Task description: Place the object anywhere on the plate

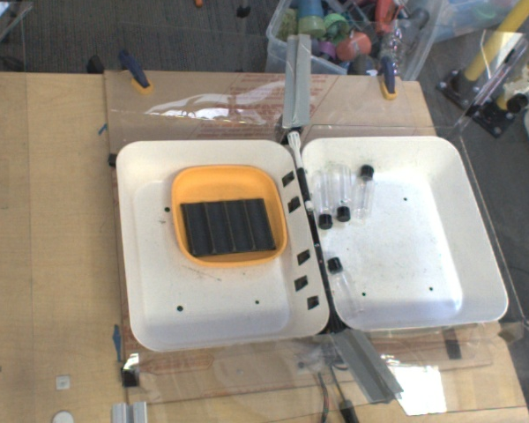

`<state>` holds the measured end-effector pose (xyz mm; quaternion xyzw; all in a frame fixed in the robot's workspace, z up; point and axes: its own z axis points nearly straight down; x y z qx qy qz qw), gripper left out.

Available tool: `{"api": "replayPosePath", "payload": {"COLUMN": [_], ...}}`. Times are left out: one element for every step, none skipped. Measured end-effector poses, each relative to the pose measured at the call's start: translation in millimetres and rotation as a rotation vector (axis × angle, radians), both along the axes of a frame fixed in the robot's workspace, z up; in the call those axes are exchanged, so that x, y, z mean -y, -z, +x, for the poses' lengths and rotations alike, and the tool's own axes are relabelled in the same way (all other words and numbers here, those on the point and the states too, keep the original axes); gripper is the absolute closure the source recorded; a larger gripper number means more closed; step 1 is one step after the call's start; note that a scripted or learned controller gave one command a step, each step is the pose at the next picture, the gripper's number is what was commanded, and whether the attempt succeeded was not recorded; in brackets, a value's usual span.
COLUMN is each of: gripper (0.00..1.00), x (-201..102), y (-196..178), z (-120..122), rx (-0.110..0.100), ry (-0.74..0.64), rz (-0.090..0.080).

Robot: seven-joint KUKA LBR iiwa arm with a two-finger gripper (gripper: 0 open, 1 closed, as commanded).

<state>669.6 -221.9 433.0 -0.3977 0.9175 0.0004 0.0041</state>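
An orange plate (187, 187) lies in the left bin (150, 298), toward its back. A flat black ribbed object (228, 227) rests on the plate, covering most of its middle. In the right bin (423, 236), near its left wall, lie several small clear vials with black caps (342, 203); one more black-capped vial (335, 265) sits a little closer to the front.
A metal divider rail (296, 86) runs between the two bins, and black clips (301, 256) line the shared edge. A clear tub of coloured toys (357, 11) stands behind the bench. Blue clamps (137, 73) hold the bench's back edge.
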Motion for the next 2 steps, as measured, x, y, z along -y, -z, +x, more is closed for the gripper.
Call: {"api": "replayPosePath", "payload": {"gripper": [1.0, 1.0], "x": [-0.1, -0.4], "y": [0.1, 0.4], "z": [0.0, -1.6], "rx": [0.001, 0.0], "ry": [-0.171, -0.44], "rz": [-0.001, -0.001]}}
